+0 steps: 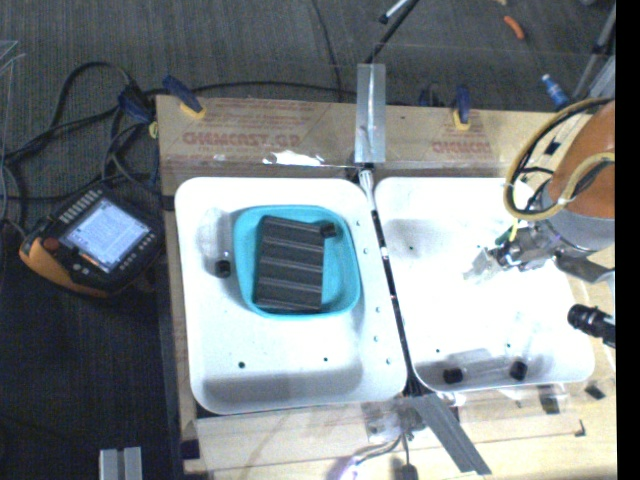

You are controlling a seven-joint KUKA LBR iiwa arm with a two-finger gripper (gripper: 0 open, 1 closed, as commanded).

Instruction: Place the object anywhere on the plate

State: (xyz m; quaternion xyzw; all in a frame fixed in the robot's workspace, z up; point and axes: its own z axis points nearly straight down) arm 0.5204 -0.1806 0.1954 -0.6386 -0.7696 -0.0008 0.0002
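Object: I see the dark grey ribbed rectangular block [290,263] lying flat on the plate.
Plate: the turquoise plastic plate [343,278] sits in my left white bin [205,368].
Claw: my claw [490,261] hangs over the right white bin [440,218], well apart from the block; I cannot tell how far it is open.
Surface: a wooden surface [250,133] carries both bins.

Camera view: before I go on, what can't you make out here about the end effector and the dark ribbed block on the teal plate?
- End effector, over the right white bin: too small and blurred to tell its finger state or whether it holds anything.
- Grey arm: cut off by the right edge.
- Dark ribbed rectangular block on the teal plate: material unclear.
- Pale translucent item left of the plate: washed out against the left white bin.
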